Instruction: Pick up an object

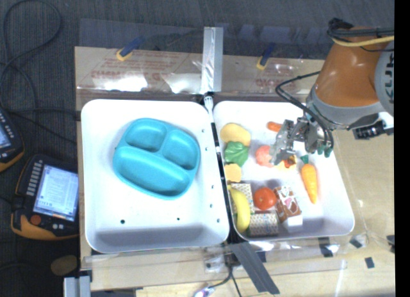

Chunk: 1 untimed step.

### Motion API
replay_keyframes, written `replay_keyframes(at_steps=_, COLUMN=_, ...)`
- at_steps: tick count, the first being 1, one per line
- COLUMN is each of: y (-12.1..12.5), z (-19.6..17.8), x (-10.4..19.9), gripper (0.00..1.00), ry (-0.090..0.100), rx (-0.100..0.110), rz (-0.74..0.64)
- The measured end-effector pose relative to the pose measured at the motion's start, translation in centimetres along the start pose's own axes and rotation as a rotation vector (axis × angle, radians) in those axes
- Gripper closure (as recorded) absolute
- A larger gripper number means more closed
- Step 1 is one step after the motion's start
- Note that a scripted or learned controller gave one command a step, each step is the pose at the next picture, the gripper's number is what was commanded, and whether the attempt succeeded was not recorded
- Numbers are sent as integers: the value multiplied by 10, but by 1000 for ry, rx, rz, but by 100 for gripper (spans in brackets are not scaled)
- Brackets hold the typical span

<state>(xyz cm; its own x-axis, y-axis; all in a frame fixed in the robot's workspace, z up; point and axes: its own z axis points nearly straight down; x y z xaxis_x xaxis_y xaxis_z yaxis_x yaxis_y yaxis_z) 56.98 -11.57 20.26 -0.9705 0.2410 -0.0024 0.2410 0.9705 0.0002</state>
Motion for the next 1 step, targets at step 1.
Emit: replay_keyframes(at_steps=1, y=27, z=-3, x=12, gripper=100, ry=1, rx=2, rz=379)
